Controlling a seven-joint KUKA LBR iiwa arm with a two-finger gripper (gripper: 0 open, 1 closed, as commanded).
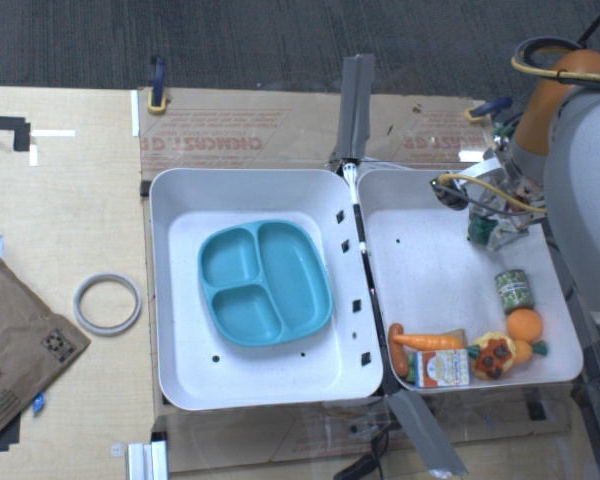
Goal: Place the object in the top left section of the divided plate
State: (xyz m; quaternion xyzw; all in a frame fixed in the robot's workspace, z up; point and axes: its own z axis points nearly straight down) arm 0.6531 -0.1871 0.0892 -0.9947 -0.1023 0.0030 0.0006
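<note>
Dark carpet lies beyond a pale wooden tabletop (60, 218) that carries two white bins side by side. Over the far corner of the right bin (430, 288) hangs the claw (485, 230), at the end of the grey arm (580, 158) with its orange band; it is tangled with cables and something greenish, and I cannot tell whether it grips anything. Nearest below it lies a small green can (514, 290), then an orange ball (524, 325). Further toward the near wall sit a toy of red and yellow (492, 356), a juice carton (443, 368) and a carrot (425, 341), crowded into the corner, probably where they were tipped in. Which of these is the task's object I cannot say; all rest in this bin. Well away to the claw's side, in the left bin (180, 268), the teal divided plate (267, 283) lies flat, its sections bare, so the placing is seemingly not yet done. Beyond that bin rest a tape ring (107, 302) and a brown bag (20, 338).
</note>
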